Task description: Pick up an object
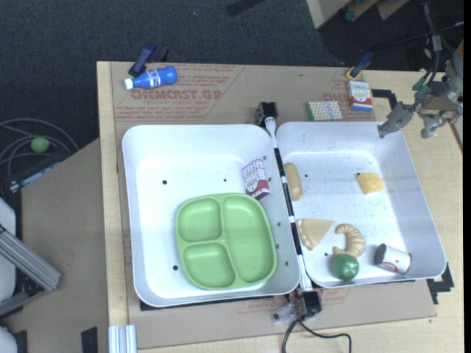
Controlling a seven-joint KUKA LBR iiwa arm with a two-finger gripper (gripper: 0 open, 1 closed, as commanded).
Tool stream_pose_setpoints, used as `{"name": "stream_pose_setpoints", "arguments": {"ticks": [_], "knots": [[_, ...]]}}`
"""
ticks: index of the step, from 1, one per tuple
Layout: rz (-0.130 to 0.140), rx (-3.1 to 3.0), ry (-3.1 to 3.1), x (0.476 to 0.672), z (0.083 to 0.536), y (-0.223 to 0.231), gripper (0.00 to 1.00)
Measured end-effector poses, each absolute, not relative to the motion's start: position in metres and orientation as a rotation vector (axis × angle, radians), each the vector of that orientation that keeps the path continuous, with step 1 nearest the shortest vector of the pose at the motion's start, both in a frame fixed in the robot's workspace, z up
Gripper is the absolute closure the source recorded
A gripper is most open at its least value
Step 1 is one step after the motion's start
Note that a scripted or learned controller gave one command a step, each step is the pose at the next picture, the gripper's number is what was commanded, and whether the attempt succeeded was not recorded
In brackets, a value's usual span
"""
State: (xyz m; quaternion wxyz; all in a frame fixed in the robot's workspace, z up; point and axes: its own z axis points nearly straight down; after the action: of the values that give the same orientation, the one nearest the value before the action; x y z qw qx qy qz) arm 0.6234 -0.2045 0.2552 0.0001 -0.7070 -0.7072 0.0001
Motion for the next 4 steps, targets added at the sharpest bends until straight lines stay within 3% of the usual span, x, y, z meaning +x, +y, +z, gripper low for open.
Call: {"name": "stream_pose_setpoints", "arguments": {"ticks": [1,2,3,4], "knots": [[-0.002,-2.212,-2.217,0.594,0.102,-0.220,0.00],[-0.011,-2.209,-2.221,0.613,0.084,-0.217,0.00],[-0.015,-2.212,-2.229,0.615,0.098,-0.218,1.00],[-0.002,-2.222,-2.224,0.587,0.181,-0.186,1.00]]}}
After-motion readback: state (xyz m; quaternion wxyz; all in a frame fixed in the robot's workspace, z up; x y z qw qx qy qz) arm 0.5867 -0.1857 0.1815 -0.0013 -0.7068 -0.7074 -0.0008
